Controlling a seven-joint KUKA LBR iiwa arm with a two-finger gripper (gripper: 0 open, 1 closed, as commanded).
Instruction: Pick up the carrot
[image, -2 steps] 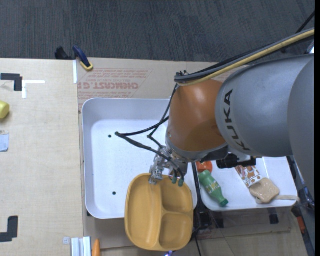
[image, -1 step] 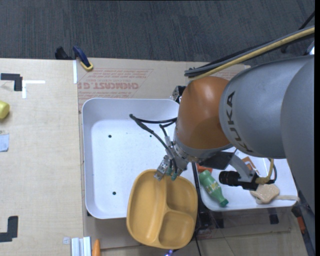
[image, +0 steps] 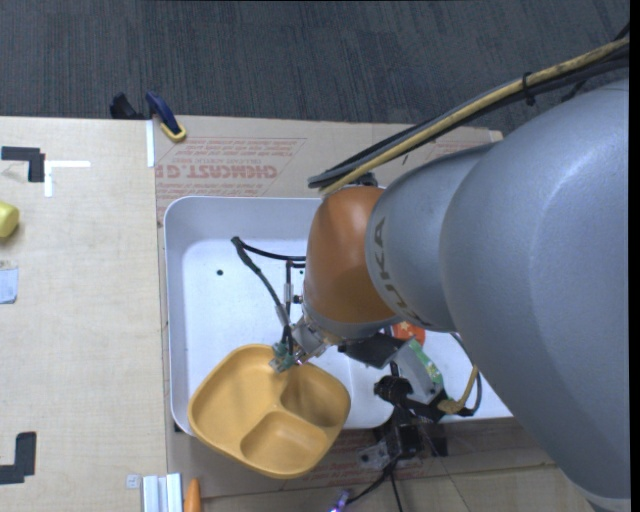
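Observation:
An orange piece (image: 406, 331) with a green and white part (image: 427, 368) beside it peeks out from under the arm in the white bin (image: 200, 260); it looks like the carrot, mostly hidden. The orange wrist band (image: 345, 260) hangs over the bin's middle. The gripper (image: 286, 356) pokes out below the wrist, right at the far rim of a yellow two-part bowl (image: 268, 410). Nothing shows between its tips.
The large grey arm (image: 520, 290) covers the right side of the bin and everything beyond it. Black cables (image: 262, 280) trail across the bin floor. A yellow object (image: 6, 220) lies at the far left of the bench, and a blue clip (image: 166, 116) sits at the back.

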